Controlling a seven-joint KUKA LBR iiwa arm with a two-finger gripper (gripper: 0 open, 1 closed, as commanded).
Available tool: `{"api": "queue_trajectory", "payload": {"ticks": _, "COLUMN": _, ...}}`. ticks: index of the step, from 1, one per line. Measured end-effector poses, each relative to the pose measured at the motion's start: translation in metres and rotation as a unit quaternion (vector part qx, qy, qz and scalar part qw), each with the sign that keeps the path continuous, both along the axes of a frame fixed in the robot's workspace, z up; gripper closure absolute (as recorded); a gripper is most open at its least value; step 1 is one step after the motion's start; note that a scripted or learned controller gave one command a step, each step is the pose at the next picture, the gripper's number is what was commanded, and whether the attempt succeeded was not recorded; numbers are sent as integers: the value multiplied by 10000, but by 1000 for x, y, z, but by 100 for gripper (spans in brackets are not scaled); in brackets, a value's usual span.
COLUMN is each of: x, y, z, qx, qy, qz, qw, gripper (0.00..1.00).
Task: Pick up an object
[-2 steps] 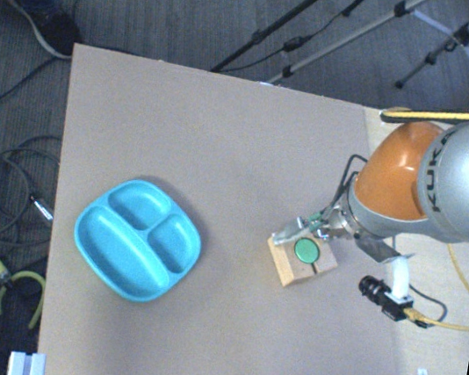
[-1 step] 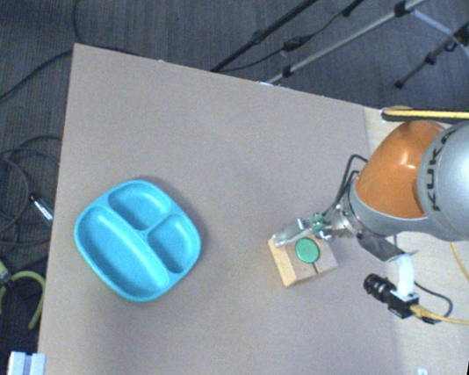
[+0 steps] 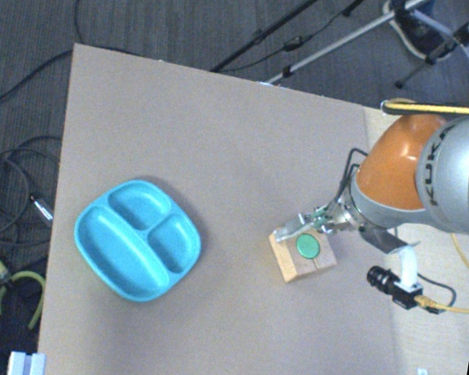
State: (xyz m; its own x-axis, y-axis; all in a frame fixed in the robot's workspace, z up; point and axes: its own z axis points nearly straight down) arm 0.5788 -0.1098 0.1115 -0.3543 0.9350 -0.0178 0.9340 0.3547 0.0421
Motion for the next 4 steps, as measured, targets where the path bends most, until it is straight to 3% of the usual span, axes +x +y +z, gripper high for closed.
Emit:
{"api": "queue_trajectory", "payload": {"ticks": 2, "x": 3, "y": -8, "z": 0, "qx": -26, "qy": -20, "qz": 419, "qw": 9991, "gripper": 0}}
{"api": "queue_trajectory", "payload": {"ticks": 3, "x": 8, "y": -7, "z": 15, "qx": -32, "qy": -99, "qz": 429, "qw": 9990, "gripper": 100}}
{"api": "queue_trajectory", "payload": {"ticks": 4, "x": 5, "y": -7, "z": 10, "qx": -22, "qy": -36, "qz": 425, "qw": 9991, "gripper": 0}}
